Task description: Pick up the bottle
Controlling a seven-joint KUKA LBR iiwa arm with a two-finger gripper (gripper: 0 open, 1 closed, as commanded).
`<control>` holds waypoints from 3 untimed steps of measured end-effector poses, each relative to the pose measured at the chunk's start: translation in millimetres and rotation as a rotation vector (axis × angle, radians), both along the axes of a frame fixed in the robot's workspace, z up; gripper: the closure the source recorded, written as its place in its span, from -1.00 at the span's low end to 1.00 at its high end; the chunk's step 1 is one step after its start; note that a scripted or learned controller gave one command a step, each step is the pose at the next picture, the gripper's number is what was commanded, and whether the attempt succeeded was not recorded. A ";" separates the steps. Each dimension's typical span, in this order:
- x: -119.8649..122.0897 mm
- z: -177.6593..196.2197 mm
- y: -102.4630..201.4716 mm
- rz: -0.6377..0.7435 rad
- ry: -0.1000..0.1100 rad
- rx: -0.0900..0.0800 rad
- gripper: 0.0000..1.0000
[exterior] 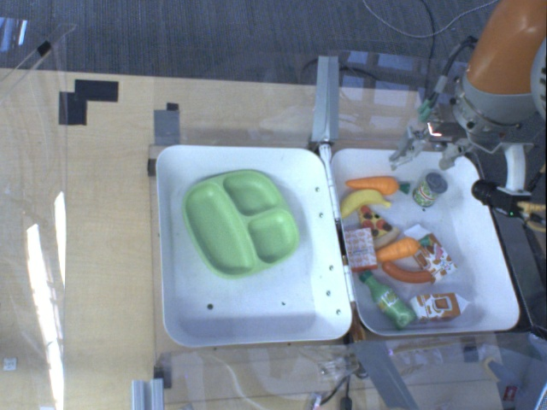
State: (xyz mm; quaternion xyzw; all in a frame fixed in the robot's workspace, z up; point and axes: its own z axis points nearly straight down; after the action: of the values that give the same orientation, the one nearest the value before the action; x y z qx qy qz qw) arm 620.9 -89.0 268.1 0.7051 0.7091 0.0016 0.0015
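Two shallow white bins are seen side by side on the bench. The left bin (184, 314) holds a green divided plate (242, 222), laid slightly askew with its three compartments facing up. The right bin (491, 237) is crowded with toy food. The bottle (386, 300), green with a pale label around its middle, lies on its side near the front-left corner of that bin, its cap pointing toward the divider between the bins and its base toward a small brown carton (438, 307) just beside it.

Farther back in the same bin, an orange carrot (372, 184) is laid above a yellow banana (365, 201), and a small can (428, 189) with a grey lid stands near the far wall. In the middle, a pizza slice (373, 218), a red packet (360, 248), a second carrot (398, 248), a sausage (408, 272) and a printed box (433, 258) are crowded together, several of them touching.

The gripper (425, 146) is held above the far edge of the right bin, well apart from the bottle, under the arm's orange band (506, 32). Its two fingers are seen splayed apart, with nothing between them. A thin cable (402, 7) loops across the dark floor behind the bench.
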 end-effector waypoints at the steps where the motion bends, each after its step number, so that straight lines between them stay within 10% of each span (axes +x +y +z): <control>1: 4.7 -91.8 -24.4 -0.307 0.000 0.002 -1.00; 2: -55.6 -125.5 -65.6 -0.021 0.000 0.000 -1.00; 3: -122.4 -108.7 -42.3 0.115 -0.001 -0.001 -1.00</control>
State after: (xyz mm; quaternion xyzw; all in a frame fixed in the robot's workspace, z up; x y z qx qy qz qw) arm 498.5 -131.3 159.4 0.6633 0.7483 0.0017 0.0019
